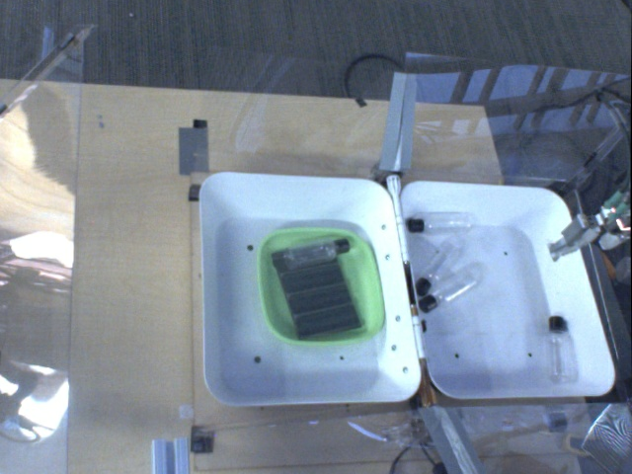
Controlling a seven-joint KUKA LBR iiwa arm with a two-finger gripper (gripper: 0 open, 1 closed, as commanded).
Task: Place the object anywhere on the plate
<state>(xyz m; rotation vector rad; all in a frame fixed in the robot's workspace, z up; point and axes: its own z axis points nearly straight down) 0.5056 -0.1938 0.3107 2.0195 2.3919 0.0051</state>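
A green square plate (pixel 270 282) lies in the middle of the left bin (pixel 225 205). On it rests a dark ribbed block (pixel 318 297). A clear vial with a black cap (pixel 312 255) lies across the plate's far side, just above the block. Several more clear vials with black caps lie in the right bin (pixel 513 210): one at the far left (pixel 441 223), two near the left wall (pixel 452 286), and one at the near right (pixel 559 352). My gripper (pixel 581 235) sits at the right bin's right rim, away from all the vials.
A grey metal post (pixel 399 126) stands behind the seam between the two bins. A small grey bracket (pixel 195 149) lies on the wooden bench behind the left bin. Clear plastic sheeting covers the bench at the left.
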